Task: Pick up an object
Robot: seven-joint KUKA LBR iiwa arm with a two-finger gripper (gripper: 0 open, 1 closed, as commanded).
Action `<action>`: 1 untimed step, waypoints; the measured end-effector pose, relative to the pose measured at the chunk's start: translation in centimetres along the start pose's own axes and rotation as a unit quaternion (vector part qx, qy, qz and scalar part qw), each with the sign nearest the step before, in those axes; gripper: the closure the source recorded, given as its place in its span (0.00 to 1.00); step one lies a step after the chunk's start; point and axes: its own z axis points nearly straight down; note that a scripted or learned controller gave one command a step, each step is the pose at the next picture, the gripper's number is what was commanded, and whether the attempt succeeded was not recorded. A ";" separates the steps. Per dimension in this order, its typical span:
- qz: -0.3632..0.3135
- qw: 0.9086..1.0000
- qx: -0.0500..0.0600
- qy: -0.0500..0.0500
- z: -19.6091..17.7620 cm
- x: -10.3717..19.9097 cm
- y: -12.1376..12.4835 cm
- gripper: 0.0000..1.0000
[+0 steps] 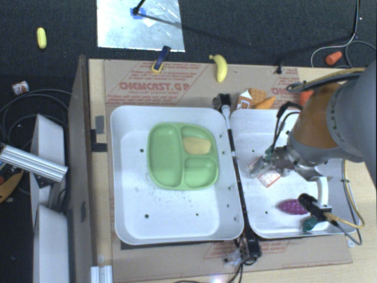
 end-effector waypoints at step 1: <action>-0.001 1.000 -0.002 0.000 -1.3 -0.1 0.1 1.00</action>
